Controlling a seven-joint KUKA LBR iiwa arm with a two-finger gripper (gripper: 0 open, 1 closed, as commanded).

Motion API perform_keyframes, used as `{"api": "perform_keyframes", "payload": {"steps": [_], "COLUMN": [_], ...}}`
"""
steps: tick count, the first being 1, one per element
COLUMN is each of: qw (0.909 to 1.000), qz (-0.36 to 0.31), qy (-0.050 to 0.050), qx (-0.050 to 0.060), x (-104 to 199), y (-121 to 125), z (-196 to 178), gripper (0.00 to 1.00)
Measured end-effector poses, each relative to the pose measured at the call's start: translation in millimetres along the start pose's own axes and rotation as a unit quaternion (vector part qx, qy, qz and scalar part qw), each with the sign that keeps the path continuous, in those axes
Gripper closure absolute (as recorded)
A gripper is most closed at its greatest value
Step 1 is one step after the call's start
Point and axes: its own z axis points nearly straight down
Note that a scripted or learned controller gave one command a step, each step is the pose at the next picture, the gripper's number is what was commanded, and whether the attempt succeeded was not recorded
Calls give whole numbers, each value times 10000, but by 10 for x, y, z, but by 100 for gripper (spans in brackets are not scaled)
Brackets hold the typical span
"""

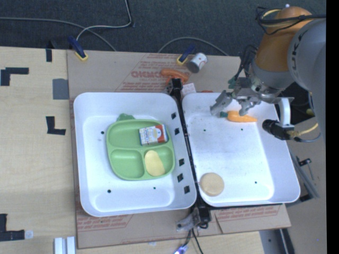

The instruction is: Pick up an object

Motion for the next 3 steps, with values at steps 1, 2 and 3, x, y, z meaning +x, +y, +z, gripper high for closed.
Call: {"api": "perform_keyframes", "payload": {"steps": [1,2,3], "qw": [10000,10000,9999], "qz": [9,-3,-7], "qy": [-11,-42,-28], "qx": [9,-90,-96], "x": [-418,-592,-577], "y": [285,415,421], "z": [501,994,890], "gripper": [0,0,100]}}
